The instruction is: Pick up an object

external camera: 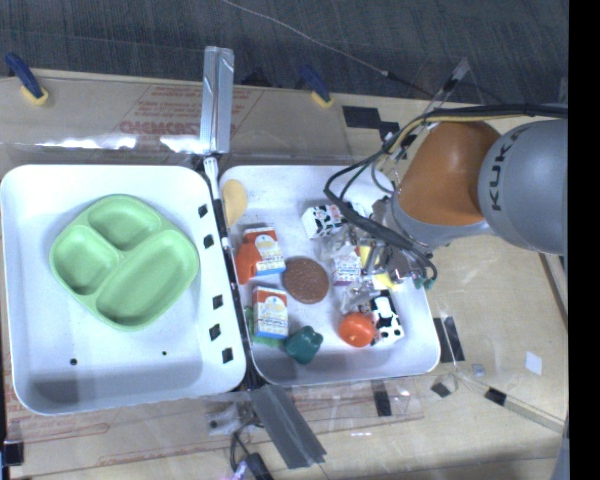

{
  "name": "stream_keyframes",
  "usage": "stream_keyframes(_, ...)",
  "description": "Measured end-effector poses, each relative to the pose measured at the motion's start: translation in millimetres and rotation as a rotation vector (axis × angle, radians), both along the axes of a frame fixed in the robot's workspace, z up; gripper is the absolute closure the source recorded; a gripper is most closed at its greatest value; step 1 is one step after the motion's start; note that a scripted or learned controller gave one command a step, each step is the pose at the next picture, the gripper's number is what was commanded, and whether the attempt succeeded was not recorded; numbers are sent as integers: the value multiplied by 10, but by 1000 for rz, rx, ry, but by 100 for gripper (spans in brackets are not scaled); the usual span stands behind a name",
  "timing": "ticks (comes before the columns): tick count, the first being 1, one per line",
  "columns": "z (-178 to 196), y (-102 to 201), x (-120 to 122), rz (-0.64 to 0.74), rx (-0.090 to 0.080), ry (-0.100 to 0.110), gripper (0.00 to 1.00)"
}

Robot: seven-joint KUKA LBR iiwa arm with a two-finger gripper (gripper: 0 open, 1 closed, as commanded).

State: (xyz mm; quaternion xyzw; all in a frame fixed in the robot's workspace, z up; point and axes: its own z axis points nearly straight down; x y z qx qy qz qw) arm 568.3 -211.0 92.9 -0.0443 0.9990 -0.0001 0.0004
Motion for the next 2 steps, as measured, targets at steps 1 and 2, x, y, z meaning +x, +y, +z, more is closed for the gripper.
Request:
stream_keyframes(1, 114, 20, 22, 6, 0, -4, 100)
stream_keyframes(2, 949, 365, 336, -63, -1, -10, 100)
